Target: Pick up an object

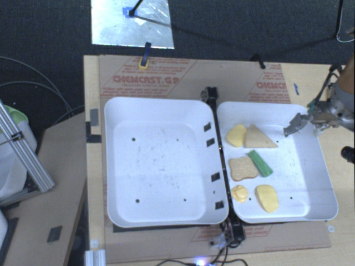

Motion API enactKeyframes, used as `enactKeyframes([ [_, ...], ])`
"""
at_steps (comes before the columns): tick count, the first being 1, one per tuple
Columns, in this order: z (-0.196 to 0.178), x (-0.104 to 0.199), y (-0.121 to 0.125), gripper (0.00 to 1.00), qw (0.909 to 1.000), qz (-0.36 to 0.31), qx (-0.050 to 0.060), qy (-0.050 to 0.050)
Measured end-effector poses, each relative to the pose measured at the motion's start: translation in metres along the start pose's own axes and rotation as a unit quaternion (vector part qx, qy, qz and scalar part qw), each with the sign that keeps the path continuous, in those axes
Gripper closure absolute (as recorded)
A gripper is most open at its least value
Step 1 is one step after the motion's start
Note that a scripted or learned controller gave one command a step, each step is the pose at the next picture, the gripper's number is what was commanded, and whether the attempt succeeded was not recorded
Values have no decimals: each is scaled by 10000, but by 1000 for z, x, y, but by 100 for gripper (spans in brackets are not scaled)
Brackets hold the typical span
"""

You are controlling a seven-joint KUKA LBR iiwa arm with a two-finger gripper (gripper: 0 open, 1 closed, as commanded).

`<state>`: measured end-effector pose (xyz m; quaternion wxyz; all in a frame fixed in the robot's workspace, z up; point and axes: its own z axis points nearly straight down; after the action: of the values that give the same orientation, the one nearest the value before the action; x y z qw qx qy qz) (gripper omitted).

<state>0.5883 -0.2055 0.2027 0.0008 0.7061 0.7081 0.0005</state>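
From the camera view, the arm's grey claw hangs over the upper right of the right shallow white plastic bin, nothing in it; how wide it stands I cannot tell. The step looks like approach. The nearest target, a tan wedge-shaped toy, lies just left, touching a yellow rounded piece. Open floor lies to the right, toward the rim.

My arm enters at the right edge as a grey metal body, with a small piece of orange above the wrist. My gripper is grey too (narrow, with dark tips), and some thin cables run along it.
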Motion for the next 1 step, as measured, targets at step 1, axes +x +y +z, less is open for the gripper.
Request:
enactKeyframes([
  [1,121,15,-55,0,10000,22,4,19],
])
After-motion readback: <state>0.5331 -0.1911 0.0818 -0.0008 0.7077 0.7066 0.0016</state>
